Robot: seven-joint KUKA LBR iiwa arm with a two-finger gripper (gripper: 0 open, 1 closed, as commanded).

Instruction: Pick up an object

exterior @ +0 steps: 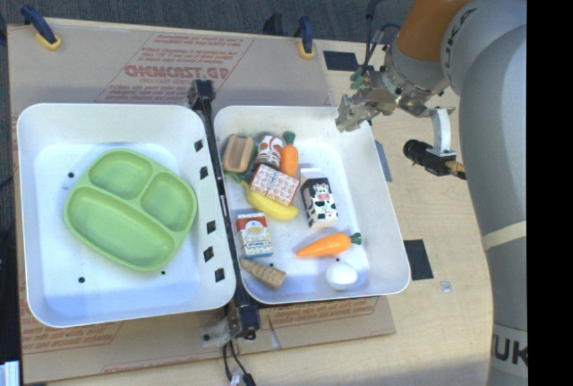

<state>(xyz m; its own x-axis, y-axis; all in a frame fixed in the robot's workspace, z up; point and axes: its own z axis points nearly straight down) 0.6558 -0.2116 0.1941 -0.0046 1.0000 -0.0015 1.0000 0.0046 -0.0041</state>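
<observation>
Toys [285,187] are lying in the right bin [387,223], below and left of the claw [351,115] hovering over its rim; claw's state unclear.

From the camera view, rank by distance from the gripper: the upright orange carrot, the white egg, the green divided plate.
Gripper sits at the right bin's top right corner.
1. Upright orange carrot, top of right bin.
2. White egg, bottom right of right bin.
3. Green divided plate, left bin.
</observation>
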